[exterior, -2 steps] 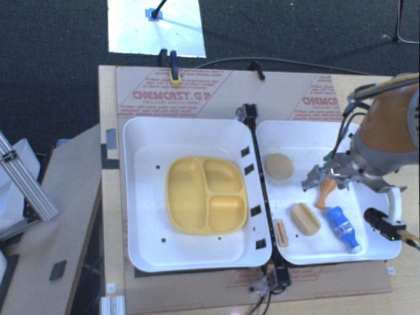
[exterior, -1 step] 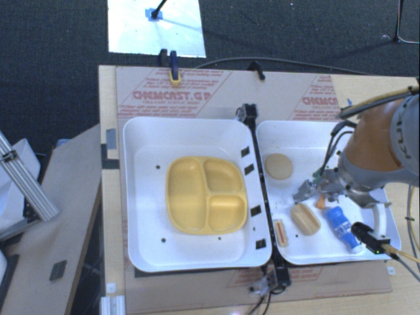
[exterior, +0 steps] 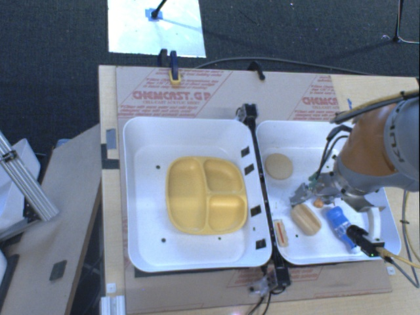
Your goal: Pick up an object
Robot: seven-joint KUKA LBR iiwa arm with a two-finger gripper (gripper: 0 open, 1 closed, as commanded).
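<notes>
In the right bin (exterior: pixel 298 136) lie a round tan disc (exterior: pixel 279 166), a tan bread-like roll (exterior: pixel 306 219), a small hot dog (exterior: pixel 280 233), a blue bottle-like object (exterior: pixel 340 223) and a small orange piece (exterior: pixel 319 203). My gripper (exterior: pixel 308 193) hangs low over the middle of this bin. It is just above the roll and beside the orange piece. The arm's grey and orange wrist (exterior: pixel 367 149) covers the bin's right part. I see nothing held in the gripper.
The left bin (exterior: pixel 144 241) holds a yellow divided plate (exterior: pixel 207 194). A black divider with clips (exterior: pixel 257 189) runs between the bins. A cable (exterior: pixel 374 231) trails along the right bin's far side.
</notes>
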